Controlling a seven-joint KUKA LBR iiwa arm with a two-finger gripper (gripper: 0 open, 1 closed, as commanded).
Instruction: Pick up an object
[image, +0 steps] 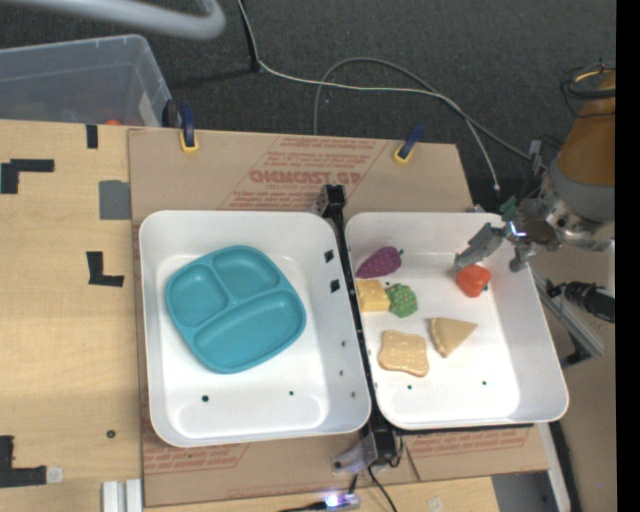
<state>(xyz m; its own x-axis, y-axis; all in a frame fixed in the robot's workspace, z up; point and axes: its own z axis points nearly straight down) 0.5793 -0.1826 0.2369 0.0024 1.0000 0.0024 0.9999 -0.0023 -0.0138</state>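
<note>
The right bin (520, 395) holds several toy foods: a red tomato-like piece (474, 281), a purple piece (380, 262), a yellow block (371, 296), a green broccoli-like piece (402, 299), a toast slice (404, 353) and a tan wedge (452, 334). My gripper (498, 254) hangs over the bin's upper right part with its fingers spread open. The left finger (476, 247) ends just above the red piece. Nothing sits between the fingers.
A blue divided plate (234, 306) lies in the left bin (160, 400). A clear plastic tub (80, 75) stands at the back left. A cable (400, 80) arcs behind the bins. The bins' shared divider (348, 300) runs down the middle.
</note>
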